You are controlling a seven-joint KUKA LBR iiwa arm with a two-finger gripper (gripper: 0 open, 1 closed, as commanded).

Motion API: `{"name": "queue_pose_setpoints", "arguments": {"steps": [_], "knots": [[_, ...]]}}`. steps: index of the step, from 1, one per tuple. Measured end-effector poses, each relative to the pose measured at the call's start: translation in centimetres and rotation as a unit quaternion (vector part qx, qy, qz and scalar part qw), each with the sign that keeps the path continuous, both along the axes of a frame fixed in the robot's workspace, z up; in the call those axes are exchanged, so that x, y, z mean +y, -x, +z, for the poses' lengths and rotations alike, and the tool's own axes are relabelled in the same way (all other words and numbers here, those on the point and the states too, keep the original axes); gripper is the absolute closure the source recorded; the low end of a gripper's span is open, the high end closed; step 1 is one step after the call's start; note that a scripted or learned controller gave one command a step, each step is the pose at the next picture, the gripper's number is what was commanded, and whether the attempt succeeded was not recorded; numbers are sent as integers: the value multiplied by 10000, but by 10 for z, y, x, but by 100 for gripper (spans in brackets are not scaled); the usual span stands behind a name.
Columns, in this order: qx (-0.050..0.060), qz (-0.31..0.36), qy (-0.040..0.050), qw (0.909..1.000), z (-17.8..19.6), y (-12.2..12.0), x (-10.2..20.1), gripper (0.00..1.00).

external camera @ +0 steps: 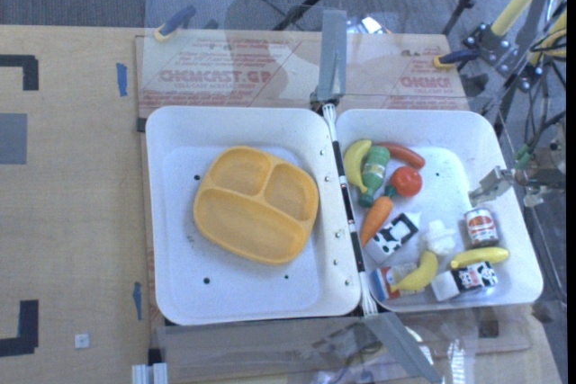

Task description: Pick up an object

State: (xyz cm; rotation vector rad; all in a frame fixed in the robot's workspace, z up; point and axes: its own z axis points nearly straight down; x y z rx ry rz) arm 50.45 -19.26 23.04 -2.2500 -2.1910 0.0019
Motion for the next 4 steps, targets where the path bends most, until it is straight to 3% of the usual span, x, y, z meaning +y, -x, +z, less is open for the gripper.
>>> {"name": "queue_pose_setpoints", "arguments": {"steps": [1,2,3,4], "knots": [[1,2,0,10000,0,0,0,0],[-15,-293,-13,9996,-144,-30,2,0],[-37,-290,-2,9996,-133,-32,1,100],[-2,191,1,9998,-11,-73,42,100]]}}
